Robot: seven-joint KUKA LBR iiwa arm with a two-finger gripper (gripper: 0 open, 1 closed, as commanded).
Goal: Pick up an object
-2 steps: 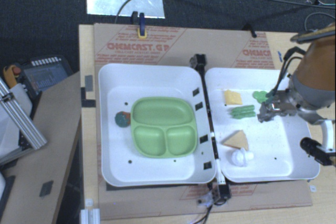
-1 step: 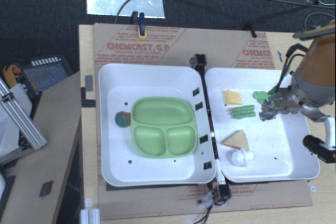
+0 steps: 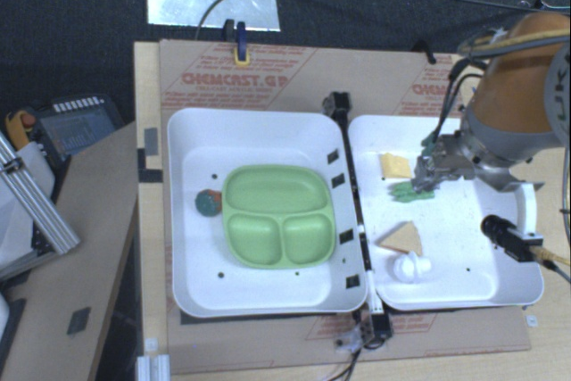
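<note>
In the right bin lie a yellow block, a green leafy piece, a tan wedge and a small white object. My gripper hangs low over the right end of the green leafy piece, just right of the yellow block. The fingers are dark and blurred against the green piece. The left bin holds a green divided tray and a small teal and brown ball at the tray's left.
A black clamp strip runs between the two bins. The grey arm with its orange band fills the upper right. Cardboard lies under the bins, and a wooden side bench stands at the left.
</note>
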